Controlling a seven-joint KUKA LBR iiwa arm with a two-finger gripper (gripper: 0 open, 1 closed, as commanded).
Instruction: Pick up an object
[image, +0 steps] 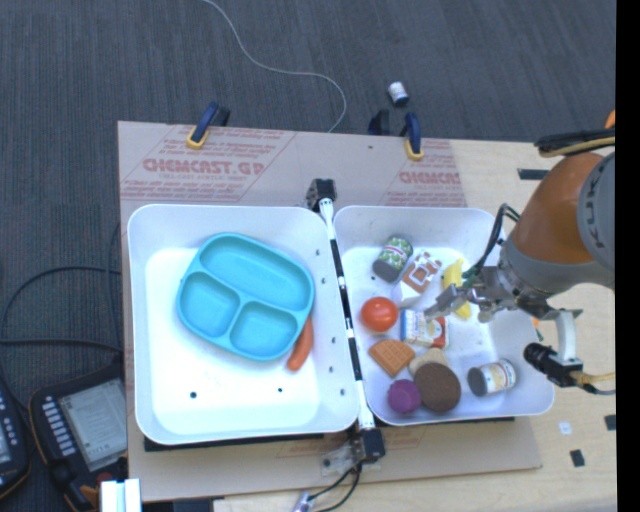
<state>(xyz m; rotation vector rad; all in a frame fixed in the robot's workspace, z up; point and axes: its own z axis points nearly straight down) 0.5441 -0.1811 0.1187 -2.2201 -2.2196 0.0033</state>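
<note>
Purple ball (404, 396) front; end effector (447, 300) low over right bin (520, 405).

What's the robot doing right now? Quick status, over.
Gripper low over the right bin, nothing seen held. Toys crowded beneath: tomato, waffle. Left bin holds blue plate, carrot.

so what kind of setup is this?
Likely a lab pick-test bench: two white bins clamped on a board, toy food such as a tomato, and a controller pendant on carpet.
</note>
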